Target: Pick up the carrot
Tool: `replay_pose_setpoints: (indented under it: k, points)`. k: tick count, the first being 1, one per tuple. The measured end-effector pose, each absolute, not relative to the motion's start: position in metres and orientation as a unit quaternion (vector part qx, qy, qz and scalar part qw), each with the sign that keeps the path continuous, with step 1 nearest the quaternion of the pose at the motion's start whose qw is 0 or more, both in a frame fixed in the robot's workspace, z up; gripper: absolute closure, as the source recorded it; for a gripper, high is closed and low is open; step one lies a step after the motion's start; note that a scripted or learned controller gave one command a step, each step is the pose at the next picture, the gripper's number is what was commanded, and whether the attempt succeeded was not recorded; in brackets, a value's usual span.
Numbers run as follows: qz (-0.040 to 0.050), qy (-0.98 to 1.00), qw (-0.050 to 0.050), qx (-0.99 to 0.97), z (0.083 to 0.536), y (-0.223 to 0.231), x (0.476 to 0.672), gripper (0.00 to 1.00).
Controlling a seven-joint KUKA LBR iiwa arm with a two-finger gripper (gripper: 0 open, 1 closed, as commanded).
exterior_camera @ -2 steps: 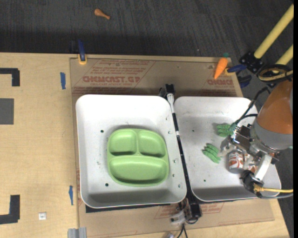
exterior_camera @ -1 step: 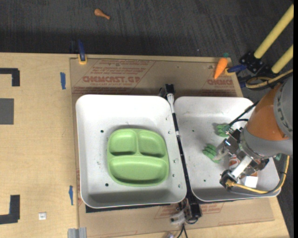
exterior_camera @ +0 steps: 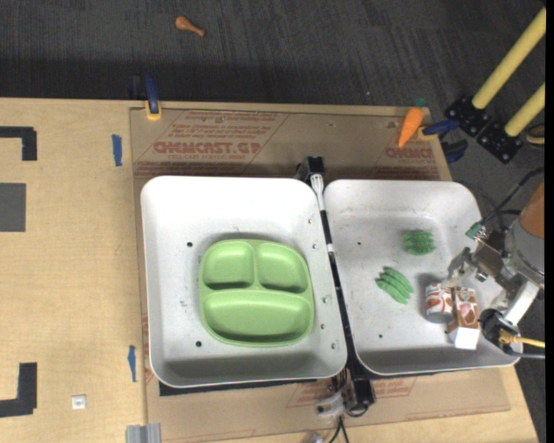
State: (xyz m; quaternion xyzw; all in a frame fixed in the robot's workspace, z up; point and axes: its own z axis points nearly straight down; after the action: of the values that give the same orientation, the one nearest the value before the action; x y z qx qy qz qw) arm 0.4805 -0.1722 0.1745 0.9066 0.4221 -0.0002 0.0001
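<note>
Your carrot (exterior_camera: pixel 410 126) lies on the bench (exterior_camera: pixel 78 260) – outside the right bin (exterior_camera: pixel 381 195), beyond its far edge. Gripper (exterior_camera: pixel 472 277) hangs over that bin's right side; open or clenched, can't tell.

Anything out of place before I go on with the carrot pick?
Yes. The carrot lies outside both bins, on the cardboard behind the right bin. A second orange item is on the floor beyond the bench. The gripper is over the right bin.

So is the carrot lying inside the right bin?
No, the carrot lies on the cardboard behind the right bin, outside its far rim.
</note>
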Motion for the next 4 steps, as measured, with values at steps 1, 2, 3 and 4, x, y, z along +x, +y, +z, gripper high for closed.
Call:
replay_pose_setpoints:
  k: [1, 2, 3, 4]
  points:
    - [-0.0011, 0.285, -0.002, 0.958, 0.144, -0.119, 0.479, 0.0]
    - [-0.0007, 0.505, -0.001, 0.863, 0.148, -0.16, 0.479, 0.0]
    - [-0.0009, 0.363, -0.002, 0.932, 0.114, -0.118, 0.479, 0.0]
    - [-0.0005, 0.364, -0.002, 0.932, 0.124, -0.117, 0.479, 1.0]
